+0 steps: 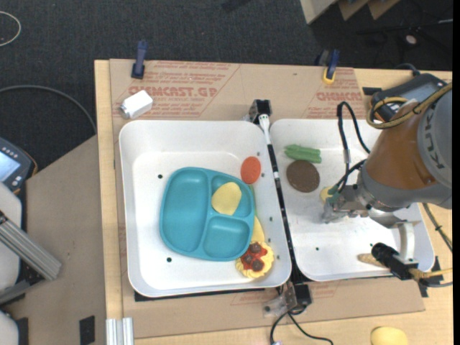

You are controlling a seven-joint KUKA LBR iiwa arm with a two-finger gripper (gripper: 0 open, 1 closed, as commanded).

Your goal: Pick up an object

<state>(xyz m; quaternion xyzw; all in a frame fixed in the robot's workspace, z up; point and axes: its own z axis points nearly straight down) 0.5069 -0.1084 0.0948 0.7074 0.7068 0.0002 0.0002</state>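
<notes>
The pincer hangs low over the right bin, about midway between the table's far and near edges and towards its right edge. The grey arm with its orange band covers it from above. Whether the pincer is wide or narrow cannot be told from this slant, and nothing is seen held in it.

The nearest thing to it is a brown disc, lying flat on the floor of the right bin. It sits just to the left of the pincer and a little nearer the table's far edge. The two are close, but a strip of bare white floor shows between them. Just beyond the disc, nearer the far edge, lies a green pod, stretched roughly parallel to that edge and almost touching the disc's rim.

The left bin holds a teal divided plate with a pale yellow piece in its upper right compartment. An orange ball rests beside the plate, near the wall shared by the two bins. A yellow bit topped with red berries sits against the plate's edge towards the table's near side. All of these are well apart from the pincer.

A small white block lies on the table near its far left corner, outside both bins.
</notes>
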